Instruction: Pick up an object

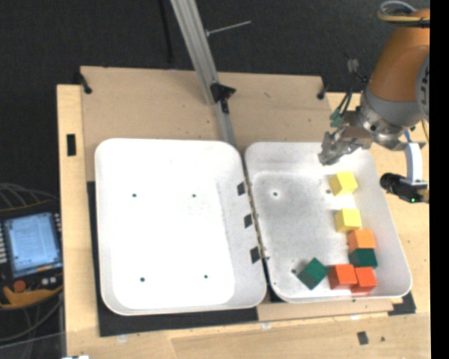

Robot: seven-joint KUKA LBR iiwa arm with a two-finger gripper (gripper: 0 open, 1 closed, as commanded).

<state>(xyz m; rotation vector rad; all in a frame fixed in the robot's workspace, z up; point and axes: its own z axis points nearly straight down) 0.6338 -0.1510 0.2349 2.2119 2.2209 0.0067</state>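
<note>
Red blocks (353, 276) crowd the near corner; end effector (334, 149) grip state unclear.

Claw (331, 153) above right bin (284, 159) far edge, near yellow block (343, 182); coloured blocks (355, 264) along its right side.

Left bin (168, 223): white, smooth, looks like moulded plastic, faint sheen. Right bin (299, 215): same white plastic, its floor speckled grey and duller. Bench (71, 200): pale, matt, wood-like board; a browner matt panel (150, 103) lies behind the bins. Blocks: two yellow (343, 183) (348, 218), orange (361, 238), dark green (364, 257) (312, 272), red-orange (352, 277), all matt, painted-wood look. My arm's band (400, 62): glossy orange. My gripper (337, 149): grey, metallic, dull. Slanting pole (198, 51): pale brushed metal. Floor (60, 21): dark, rough, carpet-like.
</note>
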